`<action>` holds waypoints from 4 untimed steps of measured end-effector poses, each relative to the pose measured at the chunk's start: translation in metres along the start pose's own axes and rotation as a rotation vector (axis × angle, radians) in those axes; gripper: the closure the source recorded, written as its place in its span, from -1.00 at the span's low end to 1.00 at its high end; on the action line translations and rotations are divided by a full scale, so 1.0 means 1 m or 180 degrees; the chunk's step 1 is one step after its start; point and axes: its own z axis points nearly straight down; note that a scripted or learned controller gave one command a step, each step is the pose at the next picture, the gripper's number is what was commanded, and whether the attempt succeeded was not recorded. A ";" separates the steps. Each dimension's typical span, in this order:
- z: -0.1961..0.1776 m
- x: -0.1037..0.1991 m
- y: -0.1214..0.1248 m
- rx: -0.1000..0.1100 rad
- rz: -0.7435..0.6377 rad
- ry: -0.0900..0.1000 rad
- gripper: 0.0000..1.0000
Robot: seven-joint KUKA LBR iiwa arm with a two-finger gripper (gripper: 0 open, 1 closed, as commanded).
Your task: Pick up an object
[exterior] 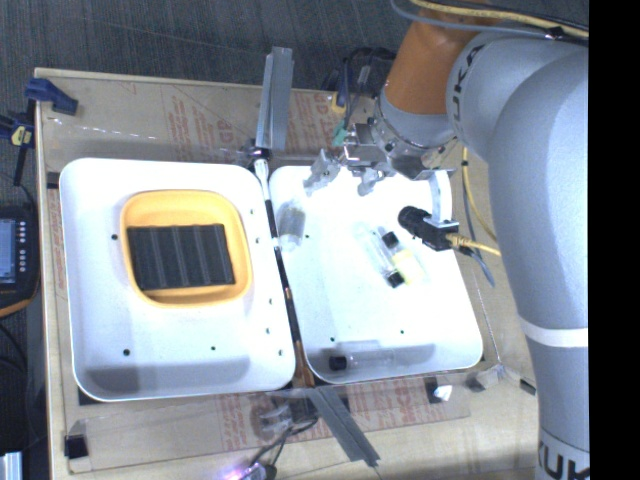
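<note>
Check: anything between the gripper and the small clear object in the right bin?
No. In the camera view, only bare white bin floor separates the gripper from the small clear object.

Two white bins are seen side by side on the desk point(150, 118). In the left bin point(90, 348) a yellow tray point(185, 206) with a dark ribbed insert point(185, 256) is laid flat near the middle. In the right bin point(450, 338) a small clear tube point(392, 258) with black ends is laid at a slant, right of centre. The gripper point(345, 173) is held over the right bin's far edge, its fingers point(320, 173) spread apart with nothing between them.
</note>
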 end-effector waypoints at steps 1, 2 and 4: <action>0.108 -0.029 0.016 -0.0045 -0.0153 -0.0007 -1.00; 0.127 -0.003 0.021 -0.0036 -0.0221 -0.0028 -1.00; 0.045 -0.039 0.019 -0.0015 0.0196 -0.0002 1.00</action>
